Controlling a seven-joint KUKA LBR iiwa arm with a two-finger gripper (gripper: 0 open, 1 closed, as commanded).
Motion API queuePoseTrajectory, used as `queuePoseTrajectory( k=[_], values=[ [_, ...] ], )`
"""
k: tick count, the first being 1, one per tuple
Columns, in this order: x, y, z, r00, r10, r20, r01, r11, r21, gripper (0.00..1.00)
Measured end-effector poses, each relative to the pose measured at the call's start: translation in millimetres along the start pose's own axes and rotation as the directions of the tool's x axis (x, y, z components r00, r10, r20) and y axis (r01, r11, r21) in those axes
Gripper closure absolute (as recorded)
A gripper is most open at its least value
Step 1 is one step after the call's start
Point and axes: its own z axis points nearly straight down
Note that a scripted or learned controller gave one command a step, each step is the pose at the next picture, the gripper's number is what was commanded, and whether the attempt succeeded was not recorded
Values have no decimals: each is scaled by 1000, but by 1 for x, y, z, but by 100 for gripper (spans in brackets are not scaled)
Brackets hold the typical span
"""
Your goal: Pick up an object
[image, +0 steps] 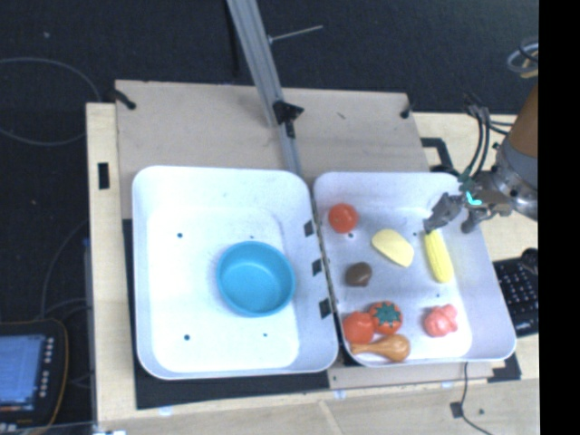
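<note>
The bench (pixel 208 125) carries two shallow white bins side by side. The left bin (pixel 172 207) holds a blue bowl (pixel 256 278), upright, toward its right half. The right bin (pixel 399 193) holds the small things: a pale yellow wedge-shaped piece (pixel 393 247) near the middle, a yellow corn cob (pixel 439 256) just to its right and lying roughly lengthwise up and down the view, a tan gourd (pixel 385 348) at the near edge, touching a red tomato-like piece (pixel 359 325) and an orange piece with a green top (pixel 386 314), a pink object (pixel 439 321) at the near right, a red ball (pixel 343 217) at the far left, and a dark brown ball (pixel 359 274) below it. The gripper (pixel 450 214) hangs over the bin's far right part, just above the top end of the corn cob, with nothing seen between its fingers; whether the jaws are spread or pressed together cannot be told here.
</note>
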Motion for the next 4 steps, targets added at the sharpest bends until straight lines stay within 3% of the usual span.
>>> queuePoseTrajectory(
  k=[1, 2, 4],
  values=[
    [0, 1, -4, 1000, -1, 1, 1, 1000, -6, 0],
    [8, 1, 49, 1000, 1, 4, -1, 1000, -1, 0],
    [-4, 6, 142, 1000, 6, 0, -6, 1000, -2, 0]
  ],
)
